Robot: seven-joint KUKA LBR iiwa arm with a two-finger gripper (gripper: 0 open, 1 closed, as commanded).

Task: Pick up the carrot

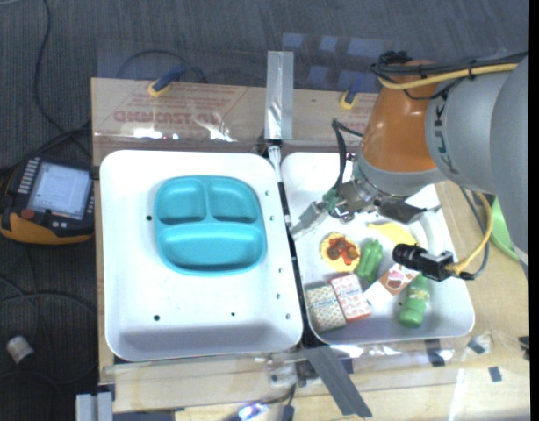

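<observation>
pendant (50, 198): lying on the floor, well left of the plate, its screen facing up.
left bin (129, 305): surrounding the plate on all sides.
plate (208, 222): teal, with three compartments, lying flat in the upper middle of the left bin; every place here is being given from it.
tool (315, 214): hanging just right of the plate, past the wall between the bins, and slanting down towards that wall. I cannot tell how far open it is or whether it is gripping anything.
boxes (338, 301): two small cartons lying side by side, right of the plate and nearer the camera.
pizza toy (340, 249): lying right of the plate, just under the tool.
green toy (370, 259): standing beside the pizza toy, on the side away from the plate.
bottle (413, 303): green, lying farther right of the plate, near the right bin's (454, 323) front corner.
arm (410, 139): reaching in from well right of the plate and covering the right bin's back half.
carrot: I cannot tell where it is lying. It is probably hiding under the wrist, right of the plate.
relation: unclear, since the carrot's bearing from the tool and its long axis are not readable. The coming move is likely needing the tool to shift away from the plate.
</observation>
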